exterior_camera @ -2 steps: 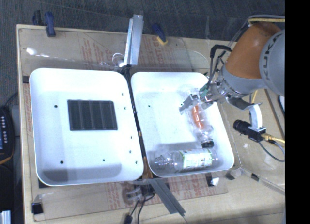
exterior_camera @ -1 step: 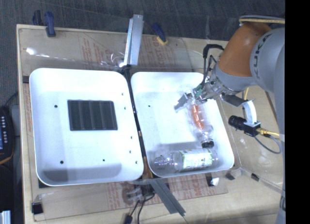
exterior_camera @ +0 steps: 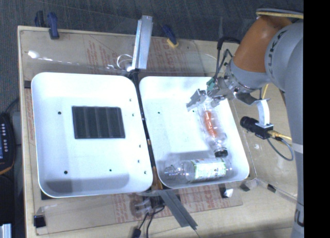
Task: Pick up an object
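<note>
- The clear plastic bottle with an orange-red filling (exterior_camera: 211,123) lies in the right bin (exterior_camera: 170,129), in the right half of the frame, its black-capped end pointing toward the lower right. It runs slantwise from just below the gripper (exterior_camera: 206,96) down toward the second bottle.
- That second clear bottle with a pale label (exterior_camera: 198,170) lies along the bin's lower wall, close to the first one's cap.
- Risk, as I judge it: both bottles are smooth and round, so a grasp off the middle line may squeeze the bottle out sideways or set it rolling.
- The nearer bottle also lies close to the bin's right wall, so a descending gripper may strike the rim.
- A pull on the first bottle may knock its cap into the second.
- The gripper sits at the upper end of the orange-filled bottle, right of centre in the frame; I cannot tell how it is set, nor whether it touches the bottle.
- The arm (exterior_camera: 268,41) comes in from the upper right, orange band uppermost, wrist bent down over the bin's upper right corner.
- The left bin (exterior_camera: 51,129), with a dark ribbed panel (exterior_camera: 98,122), rests beside it on the worktop (exterior_camera: 268,180).
</note>
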You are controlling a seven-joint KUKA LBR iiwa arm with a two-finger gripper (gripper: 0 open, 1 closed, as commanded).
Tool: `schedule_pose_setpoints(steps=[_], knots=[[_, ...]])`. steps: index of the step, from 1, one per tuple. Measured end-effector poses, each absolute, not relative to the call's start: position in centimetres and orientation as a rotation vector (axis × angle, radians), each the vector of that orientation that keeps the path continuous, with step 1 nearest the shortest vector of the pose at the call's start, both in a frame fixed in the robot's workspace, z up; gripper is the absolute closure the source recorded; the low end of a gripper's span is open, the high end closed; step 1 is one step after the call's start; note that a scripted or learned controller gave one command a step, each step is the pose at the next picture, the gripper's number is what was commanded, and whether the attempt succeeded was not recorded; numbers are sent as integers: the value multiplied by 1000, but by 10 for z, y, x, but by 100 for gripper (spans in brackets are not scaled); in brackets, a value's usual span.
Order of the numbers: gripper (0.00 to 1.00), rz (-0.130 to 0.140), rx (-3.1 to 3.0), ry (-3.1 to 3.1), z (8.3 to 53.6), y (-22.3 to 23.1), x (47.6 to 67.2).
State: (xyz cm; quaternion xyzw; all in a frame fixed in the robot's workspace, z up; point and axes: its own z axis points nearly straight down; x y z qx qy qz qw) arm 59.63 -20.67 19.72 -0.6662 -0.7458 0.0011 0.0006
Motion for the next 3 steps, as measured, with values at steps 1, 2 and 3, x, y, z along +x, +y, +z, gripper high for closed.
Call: schedule_pose_setpoints(steps=[1, 2, 3], knots=[[0, 2, -1990, -2432, 236, -209, 581], [0, 4, -2024, -2398, 216, -183, 552], [100, 6, -2020, -2400, 226, -183, 552]])
